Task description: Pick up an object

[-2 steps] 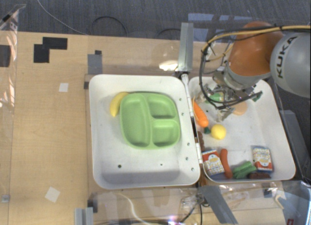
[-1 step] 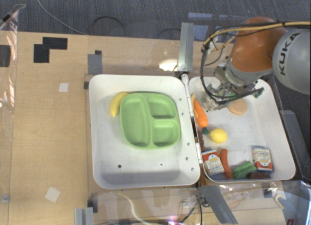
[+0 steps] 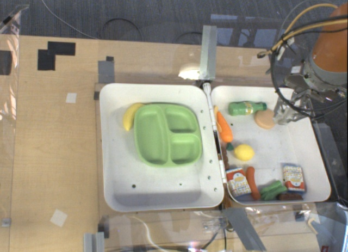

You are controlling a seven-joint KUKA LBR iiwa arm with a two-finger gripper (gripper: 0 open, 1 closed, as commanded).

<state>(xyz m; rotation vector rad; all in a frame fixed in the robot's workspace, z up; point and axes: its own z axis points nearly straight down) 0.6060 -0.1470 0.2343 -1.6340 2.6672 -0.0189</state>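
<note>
My gripper (image 3: 285, 112) hangs over the upper right part of the right bin (image 3: 304, 136), below the arm's orange band. Just to its left, close beside it, lies a tan round piece (image 3: 265, 119). A green bottle (image 3: 247, 108) lies on its side left of that. An orange carrot (image 3: 224, 127) rests along the bin's left wall, with a yellow lemon (image 3: 243, 152) below it. Nothing shows in the gripper.
Along the right bin's front edge lie a red-and-white box (image 3: 236, 181), a sausage (image 3: 253, 183), a green vegetable (image 3: 273, 190) and a blue-and-orange box (image 3: 293, 177). The left bin (image 3: 114, 180) holds a green divided plate (image 3: 167, 134) and a banana (image 3: 129, 116).
</note>
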